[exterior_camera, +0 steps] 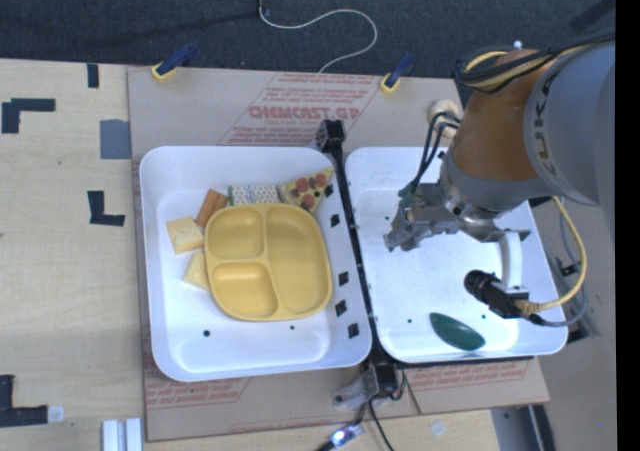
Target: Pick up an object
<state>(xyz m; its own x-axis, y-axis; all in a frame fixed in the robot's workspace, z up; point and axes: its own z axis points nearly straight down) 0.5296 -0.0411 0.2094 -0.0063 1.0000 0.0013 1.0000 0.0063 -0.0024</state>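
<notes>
left bin (160, 269): yellow tray (268, 261), toast (185, 235), clutter. right bin (380, 329): green piece (457, 330) near; gripper (403, 236) above, jaw state can't tell.

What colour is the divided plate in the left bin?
Yellow: the divided plate is plain pale yellow, seen clearly in the camera view.

Red printing runs along the far edge of the cardboard sheet (300, 109) under the two bins; it is upside down from this view and its biggest word seems to be "CHEMCAST", with smaller lines around it too faint to read. Dark letters "KUK" show on the arm (590, 129) housing.
</notes>
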